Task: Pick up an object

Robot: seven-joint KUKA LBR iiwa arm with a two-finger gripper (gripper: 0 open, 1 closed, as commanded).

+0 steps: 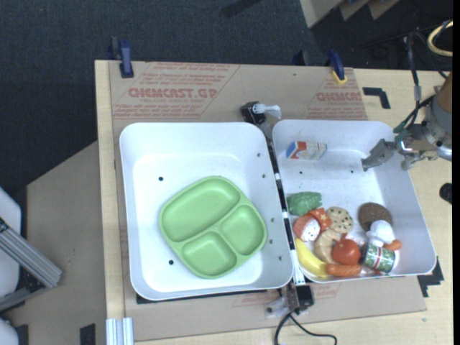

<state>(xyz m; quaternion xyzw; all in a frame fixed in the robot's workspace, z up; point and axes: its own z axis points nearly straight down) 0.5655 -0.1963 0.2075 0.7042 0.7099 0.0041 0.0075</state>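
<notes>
Pincer (392, 152) hovers over the right bin's (345, 175) upper right corner, nothing between its fingers; whether they are spread or pressed together cannot be told.

Just to its left, near the bin's far wall, lies a small carton (306, 150). Below it and toward the bin's near end sits a heap of toy food: a brown cookie (374, 214), a green leafy piece (304, 202), a cracker (338, 220), a tomato (346, 251), a banana (309, 259) and a small can (379, 257), all apart from the pincer. Well off to its left, the other bin (144, 149) holds a green divided plate (212, 226).
</notes>
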